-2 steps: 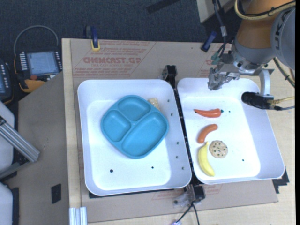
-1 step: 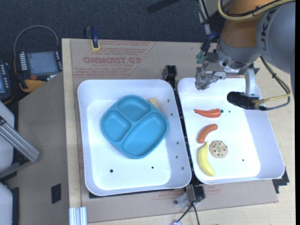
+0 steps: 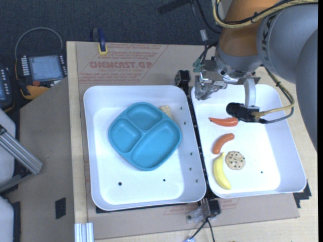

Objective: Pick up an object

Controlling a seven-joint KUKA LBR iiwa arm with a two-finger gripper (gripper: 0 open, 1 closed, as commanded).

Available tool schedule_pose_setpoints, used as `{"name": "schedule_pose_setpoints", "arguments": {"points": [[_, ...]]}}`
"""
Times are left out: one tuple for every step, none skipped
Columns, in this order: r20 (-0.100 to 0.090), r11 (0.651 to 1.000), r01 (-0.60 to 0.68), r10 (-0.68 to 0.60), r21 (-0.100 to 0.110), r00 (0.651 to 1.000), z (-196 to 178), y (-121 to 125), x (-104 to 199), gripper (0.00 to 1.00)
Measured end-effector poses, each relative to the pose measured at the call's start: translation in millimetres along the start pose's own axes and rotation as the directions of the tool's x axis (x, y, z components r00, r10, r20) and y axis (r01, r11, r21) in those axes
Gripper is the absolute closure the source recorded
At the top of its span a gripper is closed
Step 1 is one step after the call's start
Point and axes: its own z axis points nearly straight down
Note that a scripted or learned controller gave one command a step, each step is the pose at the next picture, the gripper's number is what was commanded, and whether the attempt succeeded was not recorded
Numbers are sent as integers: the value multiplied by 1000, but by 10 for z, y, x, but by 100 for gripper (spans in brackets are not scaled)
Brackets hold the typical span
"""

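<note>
Tan piece (image 3: 165, 110) half hidden behind blue plate (image 3: 145, 135), pincer (image 3: 204, 91) indistinct

Blue three-compartment plate (image 3: 145, 135): flat, turned diagonally, middle of view's left bin (image 3: 93, 150). Tan piece (image 3: 165, 111): peeks out at plate's far edge, mostly hidden.
View's right bin (image 3: 282, 155):
- red pepper (image 3: 223, 120), slim, lying crosswise
- orange-red sausage (image 3: 223, 142) nearer front, slanted
- yellow banana (image 3: 221, 172) near front wall, curved
- round speckled cookie (image 3: 234, 160) touching banana's right side
</note>
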Motion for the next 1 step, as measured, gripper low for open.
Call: {"name": "schedule_pose_setpoints", "arguments": {"points": [[0, 1000, 1, -1, -5, 1000, -46, 16, 574, 100]]}}
